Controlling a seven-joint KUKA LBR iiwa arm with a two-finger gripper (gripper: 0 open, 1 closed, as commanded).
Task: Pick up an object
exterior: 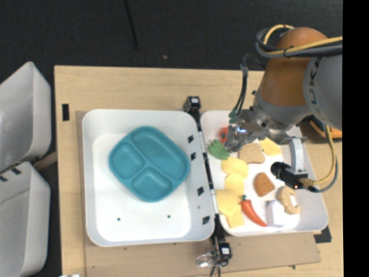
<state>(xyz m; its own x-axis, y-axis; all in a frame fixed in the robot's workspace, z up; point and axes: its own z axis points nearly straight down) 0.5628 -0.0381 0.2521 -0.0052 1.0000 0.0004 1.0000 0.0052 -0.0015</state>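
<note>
The two-finger metal gripper (233, 137) is down low over the upper left corner of the right-hand shallow white plastic bin (314, 212), and from this angle the dark, glinting tip is too cluttered to read, so I cannot tell how it is set. Just beside the tip sits a small leafy green toy vegetable (218, 149) with a frilly edge, and a little red piece (223, 134) peeks out right next to it; whether either one touches the tool, I cannot tell. The grey arm (328, 79) comes in from the right, its smooth orange band (285, 68) bulging above the wrist, yellow cables looping over the top, and part of a dark letter marking shows on the grey casing, too cut off to read. Across the right bin lies a jumble of toy food: pale yellow lumpy pieces (233, 183), a tan bread-like slice (252, 153), a round brown biscuit shape (264, 183), a glossy red chili pepper with a green stem (252, 210), and a white block (275, 214) near the lower edge. The left-hand white bin (95, 212) holds a smooth teal plastic plate with three compartments (150, 163), lying flat and turned at a slant.
</note>
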